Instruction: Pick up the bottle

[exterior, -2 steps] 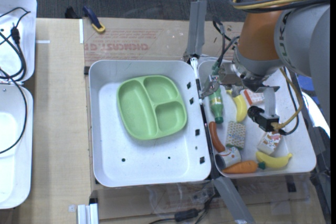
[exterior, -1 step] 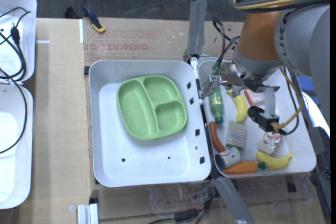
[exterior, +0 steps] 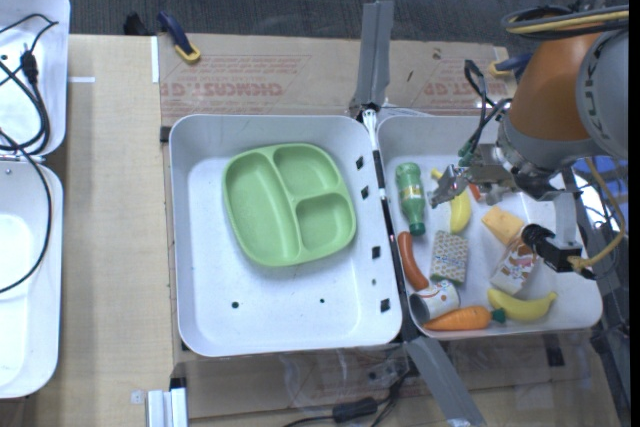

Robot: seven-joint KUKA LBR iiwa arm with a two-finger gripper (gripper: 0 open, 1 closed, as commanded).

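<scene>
1. The green bottle (exterior: 409,198) lay on its side in the right bin (exterior: 585,313), close to the wall that this bin shares with the left bin (exterior: 190,245). Its cap pointed toward the near edge of the bench.
2. Just below the bottle lay an orange-red sausage (exterior: 410,261). To its right were a yellow banana piece (exterior: 459,213) and a speckled sponge (exterior: 451,257).
3. Other things crowded the near part of the same bin: a carrot (exterior: 461,319), a second banana (exterior: 524,305), a small carton (exterior: 516,267) and a cheese-coloured wedge (exterior: 501,223).
4. The left bin held a green divided plate (exterior: 290,203).
5. The gripper (exterior: 447,186) hung over the right bin, a little to the right of the bottle and apart from it. How far its jaws stood open I could not tell, because the tip was small and dark against the clutter. Nothing was visible between them.
6. In my judgement, the step in hand was the approach; the grasp was not yet made.
7. The next move seemed to call for a short shift to the left, until the gripper stood above the middle of the bottle, and then a descent with the jaws across its narrow width. The shared wall on one side and the banana piece on the other left little room.
</scene>
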